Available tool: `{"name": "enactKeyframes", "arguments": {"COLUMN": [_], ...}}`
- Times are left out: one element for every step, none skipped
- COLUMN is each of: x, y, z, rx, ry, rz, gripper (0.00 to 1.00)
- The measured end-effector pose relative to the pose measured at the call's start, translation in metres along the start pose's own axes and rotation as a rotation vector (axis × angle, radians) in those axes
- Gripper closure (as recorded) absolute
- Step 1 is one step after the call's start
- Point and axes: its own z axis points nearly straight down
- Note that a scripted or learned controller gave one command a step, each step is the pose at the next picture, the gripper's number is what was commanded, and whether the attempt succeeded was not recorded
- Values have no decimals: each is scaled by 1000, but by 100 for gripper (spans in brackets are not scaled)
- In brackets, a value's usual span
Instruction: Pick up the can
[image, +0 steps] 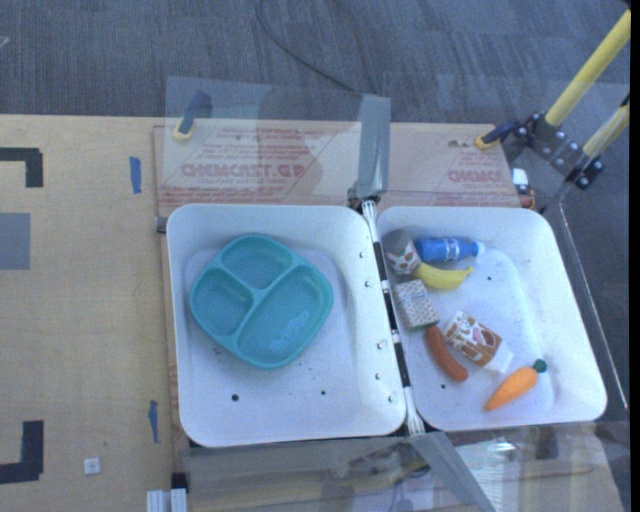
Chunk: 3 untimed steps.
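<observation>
Seven small items lie loose in the right bin (575, 330), scattered rather than arranged, presumably as mixed picking targets. Nearest are a tapered orange carrot (512, 388) with a green tip, a smooth reddish sausage (446, 354) and a printed white carton (474, 340). Next comes a flat speckled packet (413, 303) beside the divider, then a curved yellow banana (443, 277) and a glossy blue bottle (447, 248) on its side. The can (400, 252), short and cylindrical with a grey end and a red-and-white label, sits in the far left corner, just beside bottle and banana. This crowding probably leaves little room for a grasp. The left bin (200, 400) holds a teal plate (262, 299) with three compartments. Both bins rest on a pale wooden worktop (80, 330). Whether the pincer is wide or narrow cannot be told.
</observation>
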Motion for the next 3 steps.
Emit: {"name": "enactKeyframes", "arguments": {"x": [-1, -2, -3], "y": [1, 3, 4], "z": [-13, -26, -39], "rx": [-5, -10, -15], "ry": [-11, -22, -33], "rz": [-1, -3, -5], "gripper": [100, 100, 100]}}
